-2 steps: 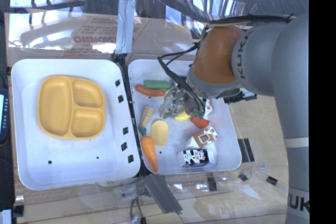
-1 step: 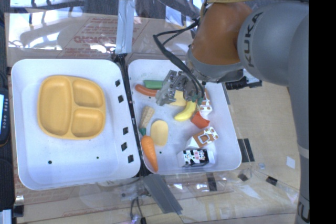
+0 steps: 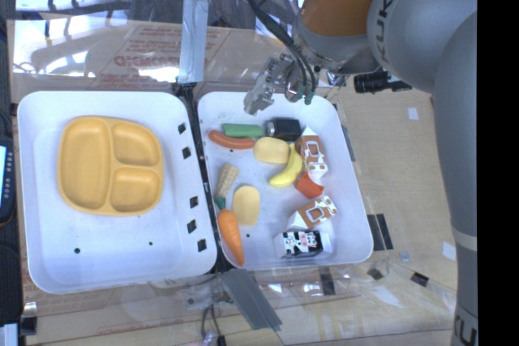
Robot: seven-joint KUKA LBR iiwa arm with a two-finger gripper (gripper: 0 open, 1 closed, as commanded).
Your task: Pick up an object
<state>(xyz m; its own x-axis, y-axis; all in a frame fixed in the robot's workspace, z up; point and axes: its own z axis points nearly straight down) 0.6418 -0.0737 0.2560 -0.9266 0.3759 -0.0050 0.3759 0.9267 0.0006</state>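
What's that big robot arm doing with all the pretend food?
It's trying to pick something up. The gripper hangs over the far edge of the right bin, which holds toy food: a banana, a carrot, a hot dog. It isn't holding anything. The left bin holds a yellow tray.

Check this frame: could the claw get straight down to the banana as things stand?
Probably yes. The claw hangs over the right bin's far edge, and the banana lies uncovered on top. It is crowded, though: a yellow block and a carton touch it, so the claw may catch those too.
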